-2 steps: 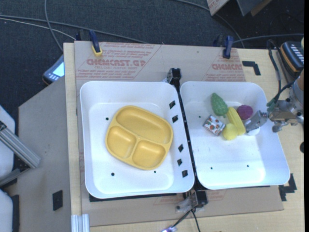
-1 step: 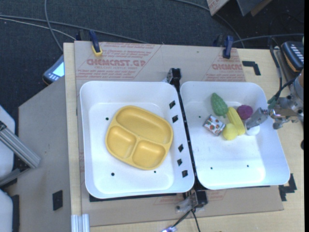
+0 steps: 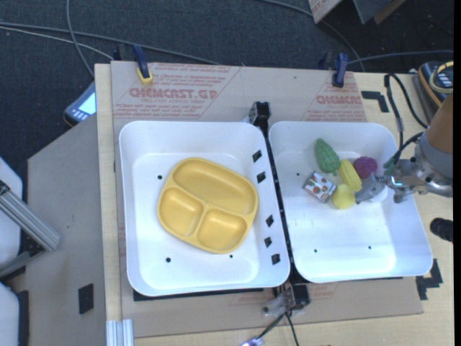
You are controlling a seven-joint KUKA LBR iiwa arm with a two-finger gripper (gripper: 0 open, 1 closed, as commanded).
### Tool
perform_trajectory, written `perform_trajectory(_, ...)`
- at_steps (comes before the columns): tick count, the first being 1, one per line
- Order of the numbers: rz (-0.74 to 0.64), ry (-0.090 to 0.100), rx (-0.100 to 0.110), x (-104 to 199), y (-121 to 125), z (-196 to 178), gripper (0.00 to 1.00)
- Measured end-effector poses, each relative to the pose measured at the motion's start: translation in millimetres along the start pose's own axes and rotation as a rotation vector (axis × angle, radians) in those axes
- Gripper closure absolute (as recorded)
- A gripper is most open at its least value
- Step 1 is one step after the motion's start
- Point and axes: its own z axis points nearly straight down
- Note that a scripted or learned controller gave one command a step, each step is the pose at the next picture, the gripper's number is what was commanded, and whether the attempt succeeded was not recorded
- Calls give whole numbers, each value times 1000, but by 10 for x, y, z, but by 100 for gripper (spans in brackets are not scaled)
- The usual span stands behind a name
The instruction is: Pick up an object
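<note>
The right bin (image 3: 403, 251) holds a cluster of four small objects in its upper half: a green object (image 3: 326, 155), a yellow object (image 3: 347, 184), a purple object (image 3: 366, 166) and a small patterned box (image 3: 319, 186). The yellow object sits at the middle of the cluster. The green object lies just above and to the left of it, the purple object touches its upper right side, and the patterned box lies just to its left.

The tool (image 3: 373, 191) is positioned inside the right bin, immediately right of the yellow object and just below the purple object. Its tip appears to touch or nearly touch the yellow object. Whether the tool is open, closed or gripping anything cannot be determined at this resolution.

The arm (image 3: 432, 157) enters from the right of the yellow object, crossing the right bin's rim with its wrist held low over the bin floor. The upper arm is cut off by the frame edge.

The left bin (image 3: 137, 193), well left of the yellow object, contains a yellow divided plate (image 3: 207, 204) with three compartments. Both bins rest on the table (image 3: 216, 81).
</note>
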Motion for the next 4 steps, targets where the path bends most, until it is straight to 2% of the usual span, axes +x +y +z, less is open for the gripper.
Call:
perform_trajectory(1,0,1,2,13,-54,628,0)
perform_trajectory(2,-1,0,-2,20,-57,847,0)
perform_trajectory(3,0,-1,-6,16,-47,723,100)
perform_trajectory(4,-2,-5,-13,44,46,118,100)
